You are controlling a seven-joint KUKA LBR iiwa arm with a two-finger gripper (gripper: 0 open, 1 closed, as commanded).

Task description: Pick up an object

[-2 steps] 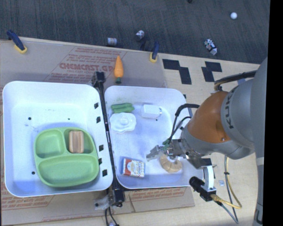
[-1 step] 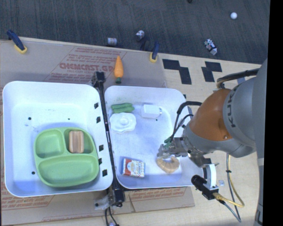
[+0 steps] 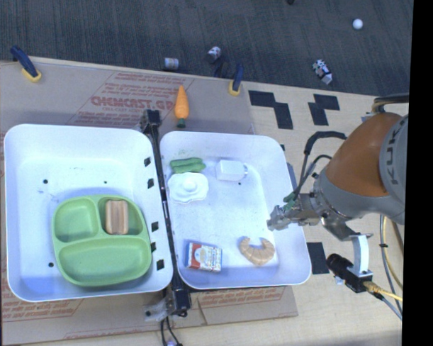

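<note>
Tan croissant (image 3: 257, 250) just beside gripper (image 3: 277, 219)

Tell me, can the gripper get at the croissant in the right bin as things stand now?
Probably yes. The gripper sits at the right bin's right edge, and the croissant lies just below-left of it, apart from the small carton, with nothing over it.

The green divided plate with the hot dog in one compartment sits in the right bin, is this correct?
Not quite. The camera view shows the green divided plate in the left bin, not the right one. The hot dog does lie in one of its small upper compartments.
</note>
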